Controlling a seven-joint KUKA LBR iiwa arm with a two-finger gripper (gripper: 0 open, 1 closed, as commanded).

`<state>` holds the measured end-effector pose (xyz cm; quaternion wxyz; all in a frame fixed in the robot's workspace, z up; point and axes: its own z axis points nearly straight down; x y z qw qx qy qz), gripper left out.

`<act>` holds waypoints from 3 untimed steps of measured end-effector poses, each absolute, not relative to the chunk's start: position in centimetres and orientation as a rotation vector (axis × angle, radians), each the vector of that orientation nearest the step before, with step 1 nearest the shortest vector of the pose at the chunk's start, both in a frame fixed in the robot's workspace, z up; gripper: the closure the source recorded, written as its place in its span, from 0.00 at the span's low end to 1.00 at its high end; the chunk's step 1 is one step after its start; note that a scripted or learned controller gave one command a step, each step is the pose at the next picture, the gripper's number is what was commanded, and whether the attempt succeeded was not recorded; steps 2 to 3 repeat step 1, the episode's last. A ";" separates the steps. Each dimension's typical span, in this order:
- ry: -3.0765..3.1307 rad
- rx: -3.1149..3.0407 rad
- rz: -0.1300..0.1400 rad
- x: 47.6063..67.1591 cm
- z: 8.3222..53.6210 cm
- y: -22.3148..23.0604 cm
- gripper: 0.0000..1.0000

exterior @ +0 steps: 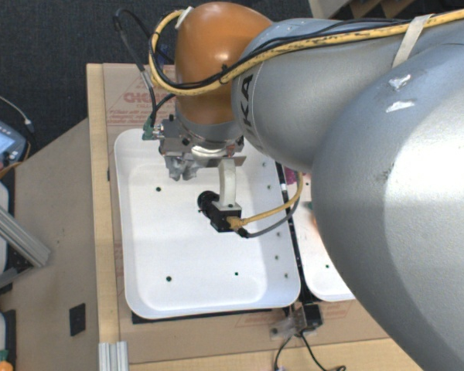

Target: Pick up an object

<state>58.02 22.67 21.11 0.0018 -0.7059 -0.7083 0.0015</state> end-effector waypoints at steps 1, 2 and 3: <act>-2.220 -2.220 0.001 58.1 22.2 22.5 1.00; -2.220 -2.220 0.001 58.1 22.2 22.5 1.00; -2.220 -2.220 0.001 58.1 22.2 22.5 1.00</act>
